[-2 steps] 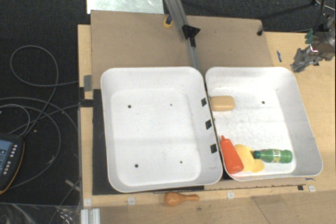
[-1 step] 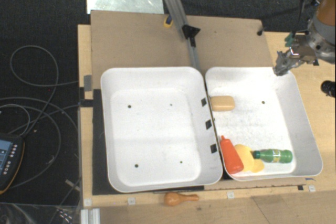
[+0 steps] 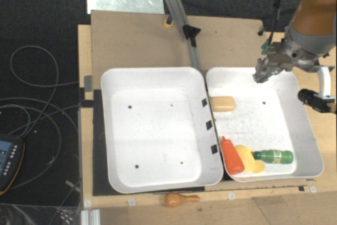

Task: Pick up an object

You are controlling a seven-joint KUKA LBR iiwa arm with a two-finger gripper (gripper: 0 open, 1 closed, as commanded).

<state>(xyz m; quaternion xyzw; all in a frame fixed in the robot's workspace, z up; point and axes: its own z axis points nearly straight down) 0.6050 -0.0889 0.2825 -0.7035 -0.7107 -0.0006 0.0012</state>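
Nothing has been picked up yet. The end effector (image 3: 261,75) is seen above the right bin's (image 3: 308,129) far edge; its grip state cannot be told. The objects (image 3: 247,158) lie at the bin's near edge.

Arm (image 3: 316,8) cut off at right edge; hand (image 3: 261,75) fingers too small to tell.

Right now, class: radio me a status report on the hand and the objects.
Hand above right bin's far corner, holding nothing visible. Tan block, red bottle, yellow piece, green bottle untouched. Path clear.
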